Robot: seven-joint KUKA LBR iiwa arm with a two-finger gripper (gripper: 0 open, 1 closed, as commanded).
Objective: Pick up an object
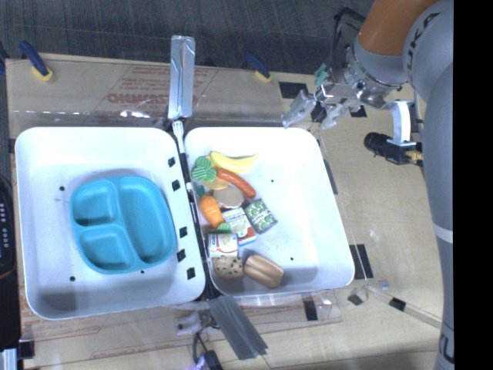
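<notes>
nothing had been picked yet: the hand [312, 110] hung above the right bin's [323, 230] far rim, its state impossible to tell. the banana [233, 160], carrot [210, 210] and other toy foods lay heaped along that bin's left side.

The counter [370, 199] has a pale brown cardboard-like surface with black tape marks. Behind it, at the far side, lies a dark carpet floor [115, 10]. Light is even.
</notes>
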